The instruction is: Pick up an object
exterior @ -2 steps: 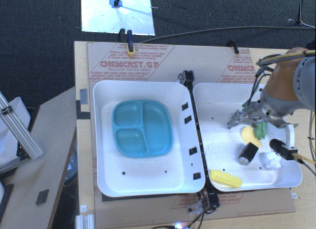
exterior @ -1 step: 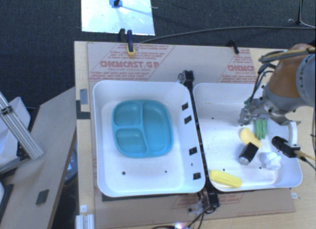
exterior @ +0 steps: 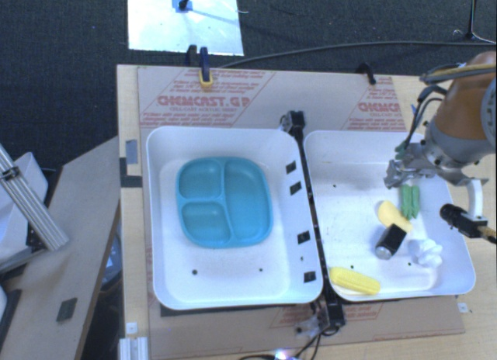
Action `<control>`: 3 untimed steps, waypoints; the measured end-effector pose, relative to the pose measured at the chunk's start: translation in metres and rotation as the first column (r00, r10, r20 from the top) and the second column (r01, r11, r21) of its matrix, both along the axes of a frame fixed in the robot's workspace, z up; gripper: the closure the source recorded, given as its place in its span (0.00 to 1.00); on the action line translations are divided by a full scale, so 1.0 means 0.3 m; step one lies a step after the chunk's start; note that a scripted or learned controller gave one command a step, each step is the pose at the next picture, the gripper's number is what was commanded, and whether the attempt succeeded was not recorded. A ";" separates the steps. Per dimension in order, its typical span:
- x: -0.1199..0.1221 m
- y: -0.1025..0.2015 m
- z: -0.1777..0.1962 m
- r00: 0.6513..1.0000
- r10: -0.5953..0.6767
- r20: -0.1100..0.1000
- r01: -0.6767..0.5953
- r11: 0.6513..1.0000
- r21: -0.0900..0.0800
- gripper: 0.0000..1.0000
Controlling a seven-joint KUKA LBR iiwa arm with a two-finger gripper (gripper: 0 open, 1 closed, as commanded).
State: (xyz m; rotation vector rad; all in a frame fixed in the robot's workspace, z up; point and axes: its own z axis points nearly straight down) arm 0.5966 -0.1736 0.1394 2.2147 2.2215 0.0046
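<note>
My gripper (exterior: 401,173) hangs over the back part of the right bin (exterior: 342,157), with the orange-banded arm coming in from the right. Just in front of it lies a green object (exterior: 410,200), close to the gripper's tip; I cannot tell whether they touch. A yellow banana-like piece (exterior: 391,214) lies beside the green one. A black cylinder with a silver end (exterior: 390,240) rests below that. A white crumpled object (exterior: 425,251) sits to its right. A yellow corn cob (exterior: 355,279) lies near the bin's front wall.
The left bin (exterior: 167,273) holds a blue divided plate (exterior: 225,201). A black divider strip (exterior: 304,211) runs between the two bins. The left half of the right bin floor shows bare white.
</note>
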 end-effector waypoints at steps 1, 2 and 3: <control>0.002 0.022 0.154 1.000 0.002 0.001 -0.002 1.000 0.000 1.00; 0.008 0.021 0.336 1.000 0.003 0.002 -0.003 1.000 -0.001 1.00; -0.009 0.200 0.301 1.000 0.006 -0.005 -0.006 1.000 0.003 1.00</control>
